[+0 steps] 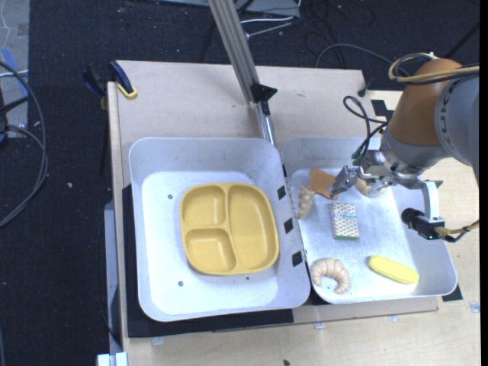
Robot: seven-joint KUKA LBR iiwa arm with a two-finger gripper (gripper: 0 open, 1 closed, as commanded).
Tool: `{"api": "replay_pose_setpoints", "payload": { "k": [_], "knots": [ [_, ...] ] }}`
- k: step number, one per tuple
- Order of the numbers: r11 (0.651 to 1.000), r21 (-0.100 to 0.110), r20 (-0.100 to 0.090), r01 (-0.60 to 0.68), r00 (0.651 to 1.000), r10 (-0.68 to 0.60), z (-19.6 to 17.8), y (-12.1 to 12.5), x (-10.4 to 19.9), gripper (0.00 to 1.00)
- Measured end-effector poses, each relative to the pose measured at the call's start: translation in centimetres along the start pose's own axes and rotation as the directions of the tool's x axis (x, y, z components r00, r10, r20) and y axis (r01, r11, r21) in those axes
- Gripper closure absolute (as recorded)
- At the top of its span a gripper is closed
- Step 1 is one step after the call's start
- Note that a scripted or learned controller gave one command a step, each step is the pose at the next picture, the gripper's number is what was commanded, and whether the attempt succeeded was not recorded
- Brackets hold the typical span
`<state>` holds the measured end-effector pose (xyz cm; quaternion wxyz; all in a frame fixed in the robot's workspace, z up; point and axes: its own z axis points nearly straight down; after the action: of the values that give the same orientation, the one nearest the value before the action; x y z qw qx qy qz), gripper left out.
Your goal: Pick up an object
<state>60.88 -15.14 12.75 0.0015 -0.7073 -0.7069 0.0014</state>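
Where the pincer [345,180] hangs low over the right bin [427,280], a brown piece [320,182] lies just to its left, the green-patterned block [345,221] just below it, the croissant [332,274] and yellow piece [393,270] farther toward the front. Whether its fingers are spread or closed cannot be told. The arm [431,124] reaches in from the right, wrist bent down toward the bin's rear.

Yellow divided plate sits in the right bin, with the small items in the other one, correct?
Not quite. The camera view shows the yellow divided plate in the left bin; the small items, such as the yellow banana-shaped piece, lie in the right bin.
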Motion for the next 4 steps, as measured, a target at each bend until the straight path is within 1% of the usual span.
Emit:
{"api": "replay_pose_setpoints", "payload": {
  "k": [1, 2, 3, 4],
  "knots": [
    [1.000, -0.006, 0.002, 0.000, 1.000, 0.000, -1.4, 0.2, 0.0, 1.00],
    [1.000, -0.011, 0.002, 0.003, 1.000, -0.003, -5.9, 0.9, 0.0, 1.00],
    [1.000, -0.012, 0.003, 0.003, 1.000, -0.003, -11.6, 1.3, -1.0, 1.00],
    [1.000, -0.012, 0.003, 0.003, 1.000, -0.003, -16.5, 1.5, -1.0, 1.00]
  ]
}}
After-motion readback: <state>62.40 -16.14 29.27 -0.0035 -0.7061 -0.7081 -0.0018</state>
